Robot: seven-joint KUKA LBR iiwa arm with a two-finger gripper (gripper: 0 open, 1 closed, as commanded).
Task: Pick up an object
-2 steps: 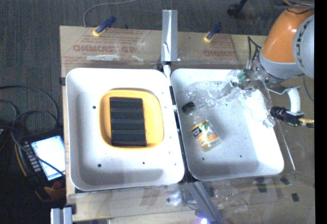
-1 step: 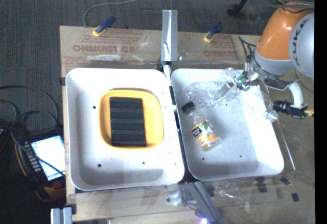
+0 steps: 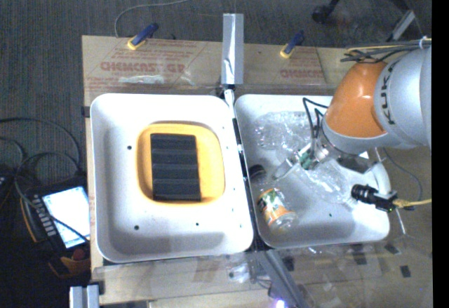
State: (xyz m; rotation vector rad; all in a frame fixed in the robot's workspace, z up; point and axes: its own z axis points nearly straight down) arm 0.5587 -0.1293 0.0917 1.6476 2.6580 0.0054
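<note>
gripper [image 3: 307, 157] sits low in the right bin [image 3: 365, 226], under the orange band, and its state cannot be told from this slanted view; it seems to be down among clear plastic [image 3: 284, 130], but nothing is plainly held.

nearest pickable things: a small can [image 3: 276, 207] lying tilted near the bin's front left, a dark cap [image 3: 257, 172] just beside the left wall, and the crumpled clear plastic near the back. the can looks light, stiff and smooth, likely to roll; best pinched across its body. the plastic is probably flimsy, slippery and apt to collapse in a pinch.

left bin [image 3: 112, 180] holds a yellow tray [image 3: 216, 159] with a black block [image 3: 175, 166] in it, well apart from the arm.

both bins rest on a cardboard-covered bench [image 3: 161, 64]; dark carpet and cables lie around it.
</note>
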